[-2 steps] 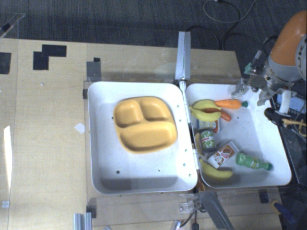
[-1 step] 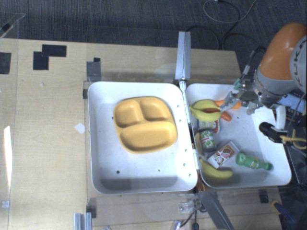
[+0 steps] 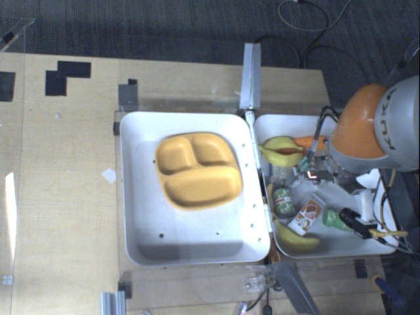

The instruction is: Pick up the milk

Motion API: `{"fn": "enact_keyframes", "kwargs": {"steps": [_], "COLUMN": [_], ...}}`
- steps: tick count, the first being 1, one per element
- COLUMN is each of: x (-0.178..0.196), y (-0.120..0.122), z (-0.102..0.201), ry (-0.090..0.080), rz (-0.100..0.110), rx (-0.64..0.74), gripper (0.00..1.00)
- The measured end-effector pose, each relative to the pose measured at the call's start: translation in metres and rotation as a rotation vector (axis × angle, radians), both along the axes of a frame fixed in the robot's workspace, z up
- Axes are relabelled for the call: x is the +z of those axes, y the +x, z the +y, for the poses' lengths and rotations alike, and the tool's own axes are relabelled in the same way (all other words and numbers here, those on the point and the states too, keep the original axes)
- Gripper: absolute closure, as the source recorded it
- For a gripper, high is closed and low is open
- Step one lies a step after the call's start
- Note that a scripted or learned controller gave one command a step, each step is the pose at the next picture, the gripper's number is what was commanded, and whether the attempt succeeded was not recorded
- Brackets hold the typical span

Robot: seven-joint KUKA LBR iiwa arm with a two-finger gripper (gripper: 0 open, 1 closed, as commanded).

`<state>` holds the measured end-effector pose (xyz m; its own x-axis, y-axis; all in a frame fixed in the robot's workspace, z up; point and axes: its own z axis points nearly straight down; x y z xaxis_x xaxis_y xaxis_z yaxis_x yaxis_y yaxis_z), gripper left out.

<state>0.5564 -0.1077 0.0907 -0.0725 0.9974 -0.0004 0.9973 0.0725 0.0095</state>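
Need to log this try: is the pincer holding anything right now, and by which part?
Cannot be told. The arm covers the pincer over the right bin. The milk carton lies on the bin floor beside a banana, clear of the arm.

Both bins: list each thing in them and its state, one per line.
Yellow tray: flat in the left bin, compartments bare.
Milk carton: lying tilted in the right bin.
Bananas: lying loose.
Green can: upright.
Gripper: above the right bin, holding nothing visible.
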Motion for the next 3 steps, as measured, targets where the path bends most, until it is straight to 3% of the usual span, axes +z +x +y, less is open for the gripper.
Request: {"fn": "enact_keyframes", "kwargs": {"steps": [1,2,3], "x": [0.0,0.012,0.095], "y": [-0.013,-0.01,-0.067], "z": [0.011,0.014,0.075], "ry": [-0.005,-0.001,-0.005], "rz": [-0.01,-0.015,0.002], "rx": [0.124,0.127,0.653], "gripper": [0.0,1.0,1.0]}}
